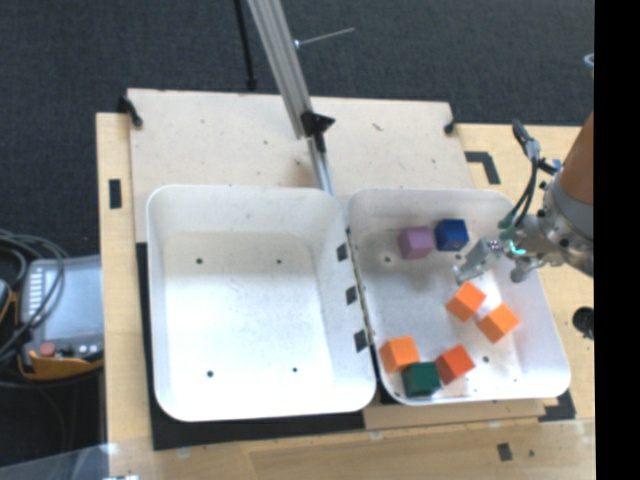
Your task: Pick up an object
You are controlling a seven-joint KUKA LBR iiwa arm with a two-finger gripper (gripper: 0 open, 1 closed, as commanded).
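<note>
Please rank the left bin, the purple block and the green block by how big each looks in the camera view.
1. Left bin, by far the largest.
2. Purple block and green block look about alike in size, so I would not rank one above the other.

No legible text, label, brand, number or sign appeared on the bins (250, 408), blocks (400, 352) or desk (290, 133).

Six small blocks are being seen lying at the frame's right: purple block (416, 241), blue block (451, 234), four orange blocks (465, 301), and a green block (421, 378) lower down.
</note>
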